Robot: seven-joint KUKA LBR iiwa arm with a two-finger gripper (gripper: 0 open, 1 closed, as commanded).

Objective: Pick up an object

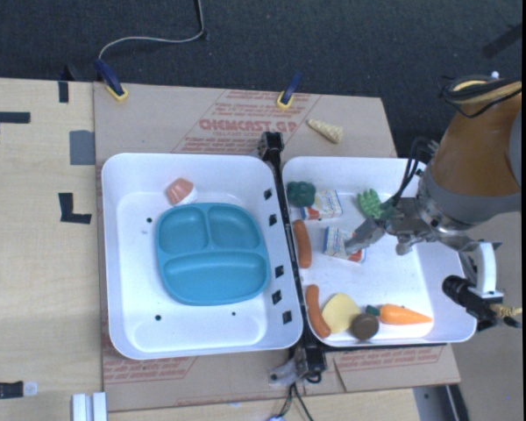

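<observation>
So far nothing is lifted: my gripper hangs open over the right bin, fingers apart above a small white packet, holding nothing. Descending, closing and lifting all remain, I judge.

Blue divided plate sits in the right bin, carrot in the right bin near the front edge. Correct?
Not quite. The camera view shows the blue divided plate in the left bin, not the right. The carrot is in the right bin near the front edge, as stated.

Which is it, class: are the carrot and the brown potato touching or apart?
Touching: the camera view shows the carrot's blunt end meeting the brown potato, no gap between.
</observation>
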